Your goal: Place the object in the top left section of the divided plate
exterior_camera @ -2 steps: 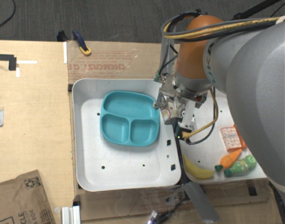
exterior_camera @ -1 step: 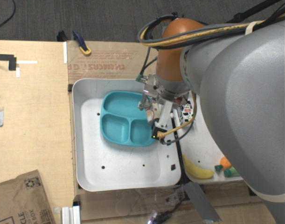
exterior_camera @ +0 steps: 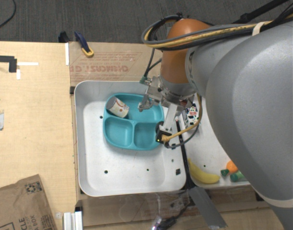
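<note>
A dark carpeted floor runs along the top, and below it a pale wooden bench (exterior_camera: 31, 109) carries flattened cardboard (exterior_camera: 112, 61) and two shallow white bins; the left bin (exterior_camera: 122, 176) holds a teal divided plate (exterior_camera: 136, 133), and the right bin (exterior_camera: 211, 150) holds a banana (exterior_camera: 204, 176) and small orange and green toys (exterior_camera: 232, 170) near its lower edge. The object (exterior_camera: 118, 106), a small white-and-tan cup-like piece lying on its side, rests in the plate's top left section, against that section's upper rim. The arm (exterior_camera: 242, 80) reaches in from the right, and its gripper (exterior_camera: 145, 103) hangs over the plate's upper right part, just right of the object and apart from it, with nothing visible between the fingers; whether the jaws stand apart or together I cannot tell, since the wrist and cables hide most of them. Judged from how things lie, the placing looks done and the step in hand is to clear away. To do that well, the arm should rise straight up before it travels sideways, so that no finger or dangling yellow cable (exterior_camera: 182, 131) catches the plate's rim or nudges the object out of its section. The plate sits loose in the bin and would likely slide if bumped.
</note>
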Robot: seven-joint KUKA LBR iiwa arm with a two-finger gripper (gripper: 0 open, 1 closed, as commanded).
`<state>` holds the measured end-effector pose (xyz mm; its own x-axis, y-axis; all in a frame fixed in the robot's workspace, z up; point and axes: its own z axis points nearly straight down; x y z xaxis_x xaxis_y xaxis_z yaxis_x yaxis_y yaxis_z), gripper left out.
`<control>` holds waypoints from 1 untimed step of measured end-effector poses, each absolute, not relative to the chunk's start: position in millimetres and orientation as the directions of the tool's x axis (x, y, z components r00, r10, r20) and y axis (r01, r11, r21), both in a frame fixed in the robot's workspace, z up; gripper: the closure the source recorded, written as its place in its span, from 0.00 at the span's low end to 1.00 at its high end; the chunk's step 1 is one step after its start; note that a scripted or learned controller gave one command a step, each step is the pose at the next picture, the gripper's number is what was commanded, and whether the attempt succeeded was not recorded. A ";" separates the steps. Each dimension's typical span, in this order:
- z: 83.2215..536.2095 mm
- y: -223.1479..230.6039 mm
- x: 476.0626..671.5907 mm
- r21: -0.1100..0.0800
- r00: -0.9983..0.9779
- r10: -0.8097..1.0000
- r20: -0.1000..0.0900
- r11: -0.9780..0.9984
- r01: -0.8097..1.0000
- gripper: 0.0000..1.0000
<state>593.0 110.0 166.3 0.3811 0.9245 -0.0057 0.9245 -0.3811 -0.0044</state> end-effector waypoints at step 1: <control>173.1 108.8 592.9 -0.008 0.380 0.925 -0.010 -0.380 0.925 1.00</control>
